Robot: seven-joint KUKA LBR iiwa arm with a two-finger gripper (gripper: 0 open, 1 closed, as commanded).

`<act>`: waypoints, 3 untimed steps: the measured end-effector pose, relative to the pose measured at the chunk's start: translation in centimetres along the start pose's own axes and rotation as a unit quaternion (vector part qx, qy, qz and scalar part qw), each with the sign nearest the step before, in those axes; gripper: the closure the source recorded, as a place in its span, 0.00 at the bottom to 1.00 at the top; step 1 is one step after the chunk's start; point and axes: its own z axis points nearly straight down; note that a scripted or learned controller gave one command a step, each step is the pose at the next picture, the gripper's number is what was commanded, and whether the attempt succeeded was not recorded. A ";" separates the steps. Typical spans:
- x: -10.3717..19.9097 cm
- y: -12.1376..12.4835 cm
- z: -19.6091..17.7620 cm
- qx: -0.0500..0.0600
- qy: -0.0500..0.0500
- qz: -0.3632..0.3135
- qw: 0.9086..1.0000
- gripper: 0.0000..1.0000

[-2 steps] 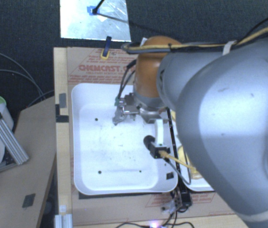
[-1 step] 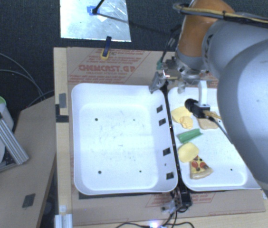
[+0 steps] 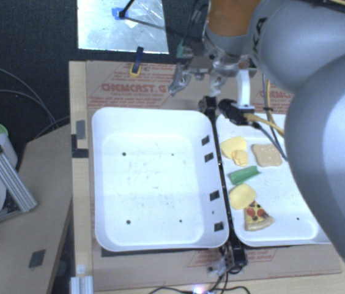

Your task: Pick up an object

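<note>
Five small food toys lie in the right bin (image 3: 295, 225); the tool (image 3: 181, 81), fingers spread wide and holding nothing, should descend straight over the green piece (image 3: 243, 174).

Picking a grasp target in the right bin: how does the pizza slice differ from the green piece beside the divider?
The pizza slice is a yellow wedge with red spots; the green piece is a plain green, narrow strip. The pizza slice lies nearer the bin's front edge, touching a yellow item; the green piece lies mid-bin, slanted, just above that item. Both lie flat in the right bin, apart from the pincer.
</note>
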 end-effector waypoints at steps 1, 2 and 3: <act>4.1 -2.0 -5.4 0.004 -0.001 0.001 1.000 0.00; 10.1 -3.9 -10.2 0.004 0.000 0.001 1.000 0.00; 9.6 -3.8 -11.1 0.004 -0.002 0.000 1.000 1.00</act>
